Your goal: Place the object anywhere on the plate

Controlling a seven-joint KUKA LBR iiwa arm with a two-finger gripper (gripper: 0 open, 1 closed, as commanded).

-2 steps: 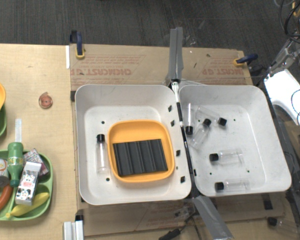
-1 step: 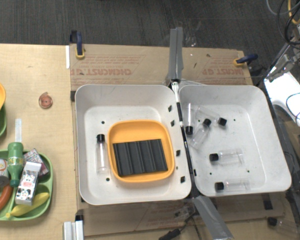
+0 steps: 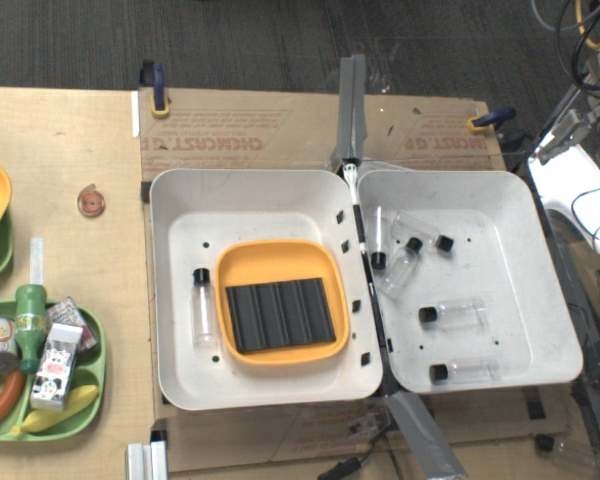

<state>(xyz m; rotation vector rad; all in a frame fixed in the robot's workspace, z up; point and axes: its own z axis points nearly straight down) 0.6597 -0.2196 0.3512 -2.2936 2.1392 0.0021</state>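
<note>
Orange plate [image 3: 280, 258] holds black ridged block [image 3: 282, 314]; clear vial [image 3: 202, 306] lies beside it. Hand state: cannot tell. Risk: I fumble slippery vial, it rolls.

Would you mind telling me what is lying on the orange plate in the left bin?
A dark ribbed block lies on the orange plate, covering most of its floor; whatever is beneath it is hidden.

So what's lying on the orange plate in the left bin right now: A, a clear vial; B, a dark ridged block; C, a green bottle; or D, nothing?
B: a dark ridged block covers the orange plate, while a clear vial lies beside it on the left bin floor.
</note>
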